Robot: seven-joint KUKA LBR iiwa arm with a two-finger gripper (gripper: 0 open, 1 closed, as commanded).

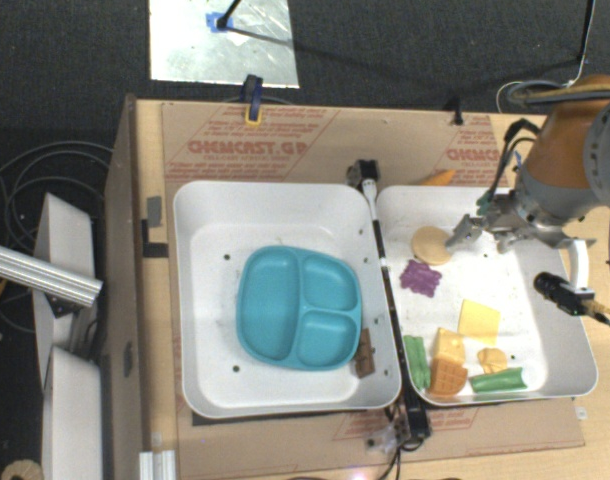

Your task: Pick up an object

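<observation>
So the bench (285, 133) is wearing a brown protective sheet with red printing on it, and two shallow white bins are sitting directly on that, side by side and touching along a dark divider strip. The left bin (200, 268) is taking up the middle of the bench, the right bin (575, 358) is reaching toward its right edge. A small clamp (252, 98) is gripping the back edge.

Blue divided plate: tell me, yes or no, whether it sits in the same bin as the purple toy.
No. The blue divided plate lies in the left bin, while the purple toy lies in the right bin.
</observation>
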